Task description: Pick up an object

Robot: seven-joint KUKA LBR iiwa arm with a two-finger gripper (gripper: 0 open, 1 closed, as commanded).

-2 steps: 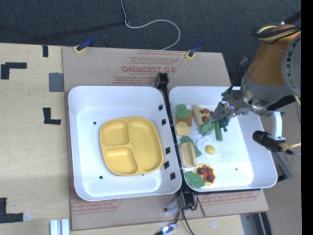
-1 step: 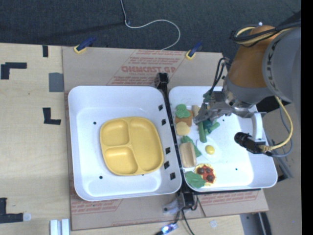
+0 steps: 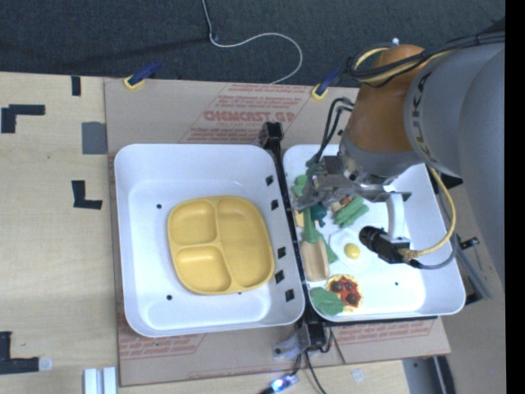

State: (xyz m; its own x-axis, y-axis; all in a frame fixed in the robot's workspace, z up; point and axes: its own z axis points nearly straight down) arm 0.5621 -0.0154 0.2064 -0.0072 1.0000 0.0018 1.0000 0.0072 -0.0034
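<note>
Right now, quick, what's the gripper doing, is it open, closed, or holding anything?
Gripper: cannot be told. It is down in the right bin, among the toy food near the bin's left wall.

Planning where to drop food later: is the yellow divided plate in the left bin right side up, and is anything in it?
Right side up and empty: the yellow divided plate shows its three bare compartments, lying flat in the left bin.

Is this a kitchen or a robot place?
Probably a robot lab, not a kitchen. A big robot arm reaches over two white bins: the left bin holds a yellow divided plate, the right bin holds what look like toy foods, and cables trail across the bench.
</note>
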